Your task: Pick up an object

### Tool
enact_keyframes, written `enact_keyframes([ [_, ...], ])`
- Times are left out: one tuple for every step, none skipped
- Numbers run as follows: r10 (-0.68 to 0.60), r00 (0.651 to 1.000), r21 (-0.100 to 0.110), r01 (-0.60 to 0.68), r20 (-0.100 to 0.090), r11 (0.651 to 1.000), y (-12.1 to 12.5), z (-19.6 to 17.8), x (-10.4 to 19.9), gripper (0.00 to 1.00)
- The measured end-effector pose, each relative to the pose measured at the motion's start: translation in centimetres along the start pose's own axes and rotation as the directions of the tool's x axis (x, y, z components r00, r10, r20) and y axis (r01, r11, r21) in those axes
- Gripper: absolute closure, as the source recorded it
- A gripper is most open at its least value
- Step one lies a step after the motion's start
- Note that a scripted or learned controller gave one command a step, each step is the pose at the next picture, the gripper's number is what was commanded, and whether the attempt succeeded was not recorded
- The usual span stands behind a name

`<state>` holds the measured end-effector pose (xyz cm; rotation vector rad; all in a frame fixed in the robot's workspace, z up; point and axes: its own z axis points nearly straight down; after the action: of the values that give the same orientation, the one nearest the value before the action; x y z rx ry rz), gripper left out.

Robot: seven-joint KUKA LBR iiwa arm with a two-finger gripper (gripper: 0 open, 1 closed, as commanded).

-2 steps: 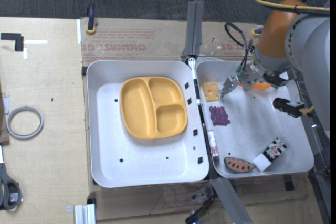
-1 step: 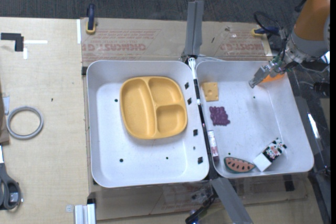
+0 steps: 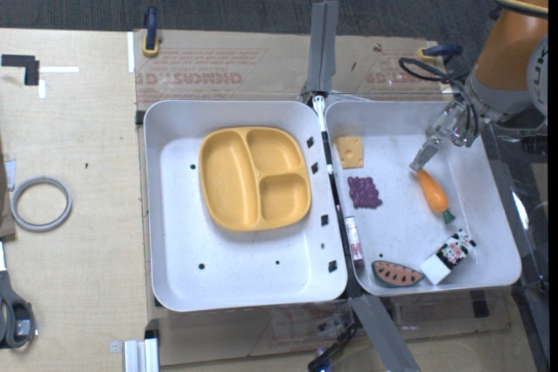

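Camera view: claw (image 3: 425,159) low, tilted, just above carrot (image 3: 433,191).

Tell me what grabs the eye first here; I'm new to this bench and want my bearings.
The yellow divided plate stands out, lying alone in the left bin. In the right bin the gripper hangs just above an orange carrot, with a cheese wedge, purple grapes and a watermelon slice scattered around.

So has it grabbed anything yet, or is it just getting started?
Nothing looks picked up yet. The toy carrot, cheese slice, grapes, watermelon slice and small carton all lie in the right bin. In hand: the claw sits just above the carrot's tip. Left: closing on an object and lifting it.
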<state>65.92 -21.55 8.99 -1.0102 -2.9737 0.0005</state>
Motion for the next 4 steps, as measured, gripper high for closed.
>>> enact_keyframes([
  [-0.210, 0.978, -0.001, 0.210, 0.002, 0.978, -1.5, -7.8, 0.8, 0.00],
  [-0.216, 0.976, -0.001, 0.216, 0.000, 0.976, -3.0, -24.0, 2.9, 0.00],
  [0.021, 1.000, 0.001, -0.021, -0.003, 1.000, -3.6, -15.6, 3.6, 0.00],
  [0.295, 0.955, 0.001, -0.295, 0.000, 0.955, -2.9, 0.0, 2.7, 0.00],
])
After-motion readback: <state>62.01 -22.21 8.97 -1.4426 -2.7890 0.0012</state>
